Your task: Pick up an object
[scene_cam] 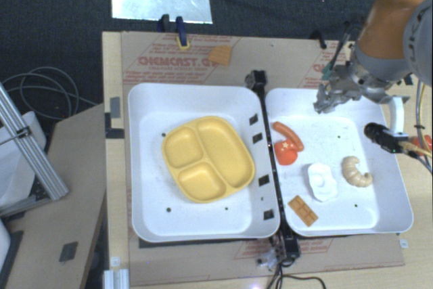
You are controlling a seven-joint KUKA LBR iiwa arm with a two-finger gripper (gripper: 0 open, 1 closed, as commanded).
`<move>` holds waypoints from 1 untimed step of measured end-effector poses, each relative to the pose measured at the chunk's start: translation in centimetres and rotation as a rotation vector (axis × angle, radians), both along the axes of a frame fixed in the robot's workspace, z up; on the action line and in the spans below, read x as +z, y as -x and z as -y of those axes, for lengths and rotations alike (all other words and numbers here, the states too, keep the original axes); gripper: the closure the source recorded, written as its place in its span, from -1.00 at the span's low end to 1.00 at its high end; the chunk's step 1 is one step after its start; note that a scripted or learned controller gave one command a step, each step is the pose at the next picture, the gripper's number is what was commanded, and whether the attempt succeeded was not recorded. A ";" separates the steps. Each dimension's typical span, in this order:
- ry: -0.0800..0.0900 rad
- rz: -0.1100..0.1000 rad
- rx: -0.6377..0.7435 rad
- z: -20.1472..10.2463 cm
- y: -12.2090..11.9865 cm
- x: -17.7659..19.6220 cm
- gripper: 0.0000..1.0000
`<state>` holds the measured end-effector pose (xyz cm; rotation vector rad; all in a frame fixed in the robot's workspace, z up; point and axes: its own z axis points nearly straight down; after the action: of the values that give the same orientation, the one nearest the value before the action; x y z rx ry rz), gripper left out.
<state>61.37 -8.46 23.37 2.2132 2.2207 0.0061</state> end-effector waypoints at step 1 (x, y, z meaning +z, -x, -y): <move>-0.002 -0.008 -0.001 -2.1 3.4 -2.9 1.00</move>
<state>57.94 -6.39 20.45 2.2200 2.2244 -0.0008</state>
